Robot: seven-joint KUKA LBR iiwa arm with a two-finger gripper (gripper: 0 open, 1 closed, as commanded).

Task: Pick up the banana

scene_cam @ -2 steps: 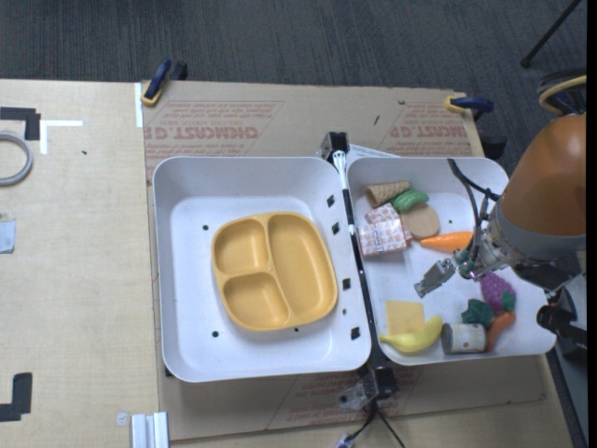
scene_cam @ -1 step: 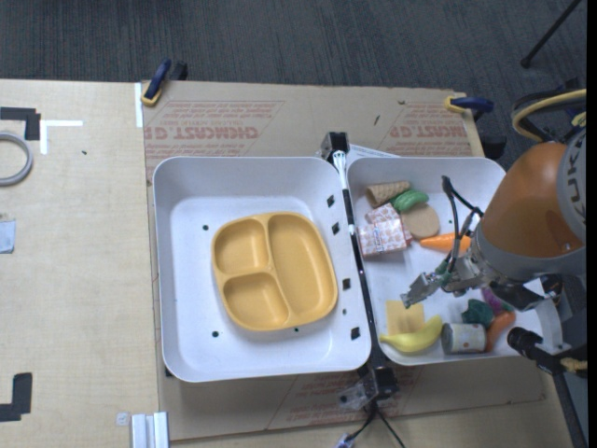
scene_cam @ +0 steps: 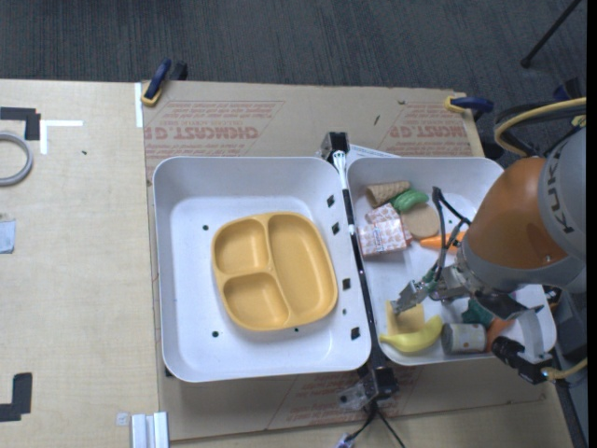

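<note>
The yellow banana (scene_cam: 413, 337) lies at the front left corner of the right bin (scene_cam: 424, 168), curved along the bin's front wall. My gripper (scene_cam: 413, 299) hangs low in that bin just above and behind the banana, its metal fingers pointing left toward a pale yellow piece under them. The arm's orange band (scene_cam: 511, 215) and grey wrist cover the bin's right half. Nothing shows clearly between the fingers.
The left bin (scene_cam: 182, 278) holds a yellow three-compartment plate (scene_cam: 274, 271). In the right bin are a red-and-white packet (scene_cam: 383, 231), a green vegetable (scene_cam: 408, 200), a cone-like piece (scene_cam: 385, 191), an orange carrot (scene_cam: 435, 243) and a grey block (scene_cam: 464, 338).
</note>
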